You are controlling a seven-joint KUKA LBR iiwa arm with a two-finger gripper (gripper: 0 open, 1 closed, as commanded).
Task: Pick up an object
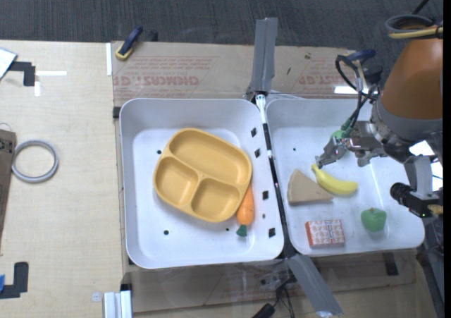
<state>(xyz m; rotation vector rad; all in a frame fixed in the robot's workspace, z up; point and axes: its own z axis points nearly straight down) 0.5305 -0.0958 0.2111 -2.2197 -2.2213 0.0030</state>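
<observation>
Nearest the camera, the small printed box (pixel 325 233) and green pepper (pixel 374 219) rest in the right bin (pixel 296 120), print illegible. Banana (pixel 335 182) and wedge (pixel 306 187) lie farther in, unlifted. Hand (pixel 330 155) hovers just above the banana; clenched or released cannot be told. Cardboard (pixel 190 70) behind reads "CHEMC...", inverted.

2 white bins (pixel 134 190), 1 yellow tray (pixel 202 175), 1 carrot (pixel 244 209), 1 banana (pixel 334 182), 1 wedge (pixel 305 188), 1 green pepper (pixel 373 219), 1 box (pixel 325 233), 1 tape roll (pixel 32 161) at 9 o'clock.
</observation>
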